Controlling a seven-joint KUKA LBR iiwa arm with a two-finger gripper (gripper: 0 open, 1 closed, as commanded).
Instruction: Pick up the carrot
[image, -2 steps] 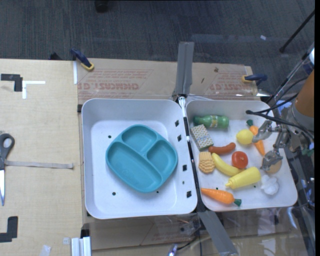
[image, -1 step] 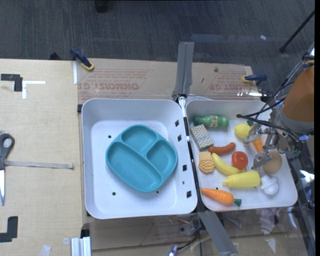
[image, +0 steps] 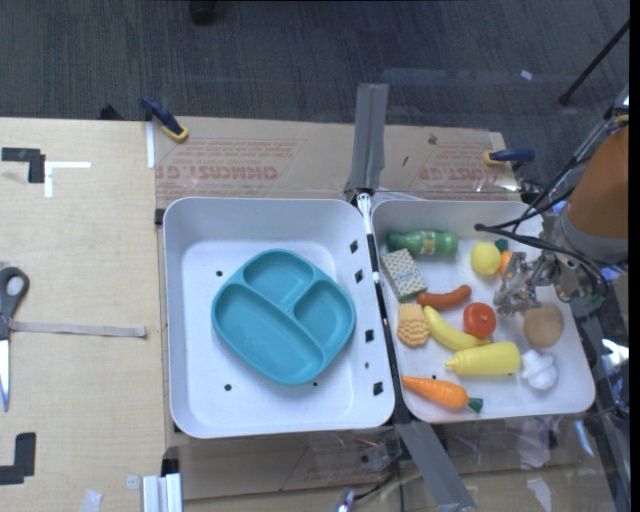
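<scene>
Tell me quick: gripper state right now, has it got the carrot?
Gripper: cannot be told, and nothing is seen held. It hangs over the right bin; the carrot lies apart near the front wall.

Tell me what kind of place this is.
Likely a robot lab test bench: two white bins on taped cardboard, toy food like the carrot, a blue divided plate, and the gripper.

Orange carrot (image: 438, 392) with green stem end, lying flat, slightly tilted, near right bin's front edge
</scene>
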